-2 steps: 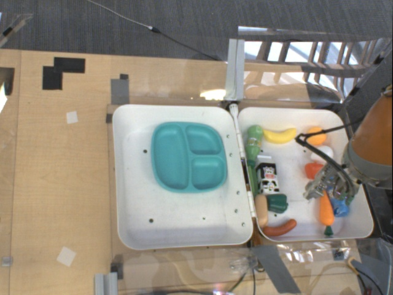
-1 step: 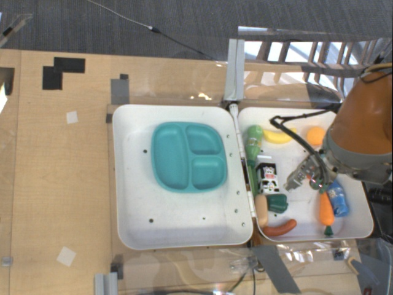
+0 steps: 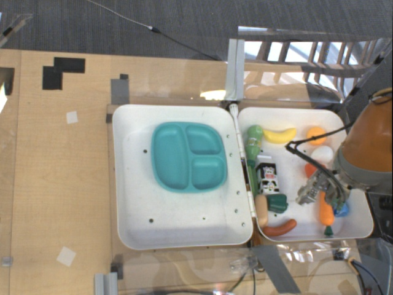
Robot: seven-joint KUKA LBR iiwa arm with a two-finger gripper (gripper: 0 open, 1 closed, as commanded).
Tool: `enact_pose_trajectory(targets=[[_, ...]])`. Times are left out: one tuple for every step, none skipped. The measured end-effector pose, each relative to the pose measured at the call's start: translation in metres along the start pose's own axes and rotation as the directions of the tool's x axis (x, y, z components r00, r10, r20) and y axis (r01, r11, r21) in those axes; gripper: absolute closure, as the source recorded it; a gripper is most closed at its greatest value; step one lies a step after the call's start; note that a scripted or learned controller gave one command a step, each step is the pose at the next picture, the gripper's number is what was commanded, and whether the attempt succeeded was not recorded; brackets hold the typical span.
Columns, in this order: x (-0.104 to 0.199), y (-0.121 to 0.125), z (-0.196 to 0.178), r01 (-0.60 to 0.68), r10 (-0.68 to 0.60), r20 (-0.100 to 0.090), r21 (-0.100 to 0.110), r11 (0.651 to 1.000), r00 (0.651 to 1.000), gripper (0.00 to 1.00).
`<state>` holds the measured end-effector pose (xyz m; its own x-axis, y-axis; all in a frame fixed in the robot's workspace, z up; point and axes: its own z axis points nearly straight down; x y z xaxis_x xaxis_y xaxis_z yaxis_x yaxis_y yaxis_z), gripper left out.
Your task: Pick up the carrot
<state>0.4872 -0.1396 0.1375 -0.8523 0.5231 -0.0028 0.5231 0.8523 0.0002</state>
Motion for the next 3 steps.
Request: enact_pose_trajectory(targets=[[0.029,0.053,-0.048,-0.288,0.288,0.004,-0.006,0.958,0.958,1.0],[0.011,0.023,-0.234,-0.13,0.13,0.014,-0.009,0.991,0.991,1.0],[-0.046,0.004,-0.336,-0.07,0.07,0.014,-0.006,0.998,0.997,1.0]])
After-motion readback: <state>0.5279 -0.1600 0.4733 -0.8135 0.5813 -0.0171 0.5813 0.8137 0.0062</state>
